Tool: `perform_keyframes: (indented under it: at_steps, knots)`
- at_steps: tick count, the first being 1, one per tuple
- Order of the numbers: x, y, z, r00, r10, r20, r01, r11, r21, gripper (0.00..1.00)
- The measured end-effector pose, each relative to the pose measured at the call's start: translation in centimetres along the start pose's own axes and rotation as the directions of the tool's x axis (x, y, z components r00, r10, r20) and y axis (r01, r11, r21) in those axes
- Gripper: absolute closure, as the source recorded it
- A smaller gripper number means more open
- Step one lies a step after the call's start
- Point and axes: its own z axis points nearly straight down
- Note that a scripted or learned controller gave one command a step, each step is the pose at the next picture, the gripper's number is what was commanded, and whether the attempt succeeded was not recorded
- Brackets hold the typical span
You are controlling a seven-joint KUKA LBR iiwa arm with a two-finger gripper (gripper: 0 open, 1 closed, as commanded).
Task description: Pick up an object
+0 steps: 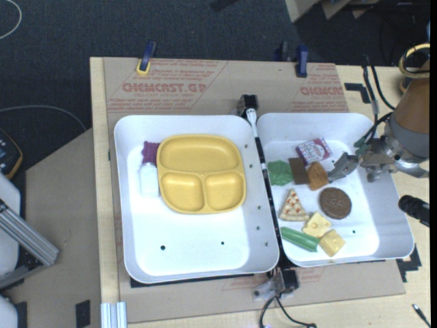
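white right bin holds every toy food, the brown cookie and pizza slice among them, while the gripper hovers open beside the orange-brown piece, gripping nothing, so by my reading the pick is not yet made.

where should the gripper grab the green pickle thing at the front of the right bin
Take the green pickle across its narrow middle, coming straight down from above. It lies flat and elongated, slanting down toward the yellow cheese cubes, whose near edge touches or nearly touches its right end. Its left part has bare bin floor on both long sides, so fingers likely fit best there.
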Motion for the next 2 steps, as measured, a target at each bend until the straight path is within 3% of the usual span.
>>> perform_keyframes:
  at_steps: [1,2]
  knots:
    - [0.0,0.3,-0.8,1.0,-0.003,0.003,0.003,1.0,-0.015,0.0]
    - [0.1,0.8,5.5,1.0,-0.003,0.0,0.003,1.0,-0.006,0.0]
